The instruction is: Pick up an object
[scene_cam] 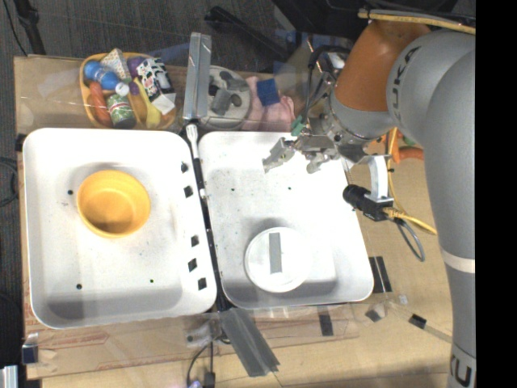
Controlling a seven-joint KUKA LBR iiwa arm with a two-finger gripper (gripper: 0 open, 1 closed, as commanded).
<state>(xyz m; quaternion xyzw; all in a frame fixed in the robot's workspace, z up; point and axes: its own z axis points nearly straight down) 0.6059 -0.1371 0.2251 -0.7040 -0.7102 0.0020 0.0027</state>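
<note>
A yellow bowl (114, 202) sits in the left bin (48, 297), toward its back left. In the right bin (242, 160) a white round lid-like object (275, 259) with a grey strip on top lies near the front edge. My gripper (297, 156) hangs over the back part of the right bin, well behind the white round object. Its two fingers (277, 155) are spread apart, and nothing is between them.
Behind the left bin stands a yellow basket (127, 89) of small toys and bottles. A grey object (227, 93) and pink and blue items (269, 99) lie behind the right bin. Yellow and black cables (388, 204) hang by the wrist at the right.
</note>
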